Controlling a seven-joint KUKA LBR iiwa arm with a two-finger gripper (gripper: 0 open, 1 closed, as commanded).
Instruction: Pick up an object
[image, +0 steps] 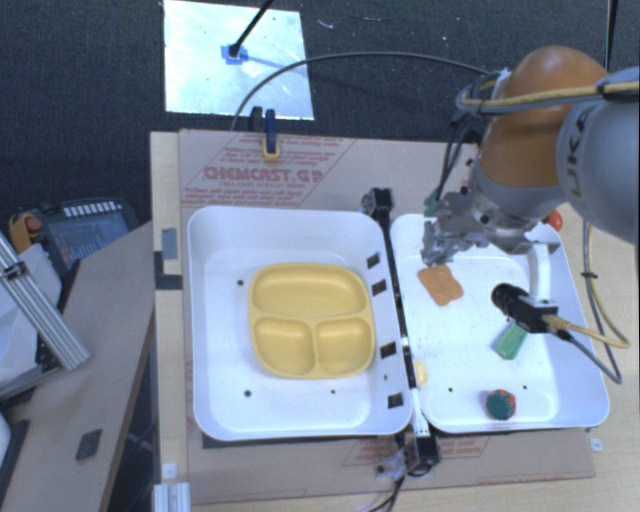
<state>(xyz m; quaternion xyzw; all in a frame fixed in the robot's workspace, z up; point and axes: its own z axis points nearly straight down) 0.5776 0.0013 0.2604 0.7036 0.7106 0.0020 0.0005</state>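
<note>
Likely approach step: gripper (438, 255) hovers just above orange slab (441, 287); opening unreadable, nothing seen held. Next: descend, clamp.

Arm (605, 160): grey casing, dark lettering partly visible; glossy orange band (540, 100) above wrist. Black cables (470, 97) loop beside the band. Claw (437, 250): dull grey metal.

Two bins side by side: left bin (215, 330) has the divided tray (308, 318) lying about dead centre. Right bin (465, 365): flat slab (440, 285) at 10 o'clock near the shared wall, small block (510, 345) just off centre toward 5, round lump (500, 403) at 6 near the front wall, well apart from the slab. Gripper (437, 252) is over the right bin, at the slab's 12 o'clock edge.
</note>
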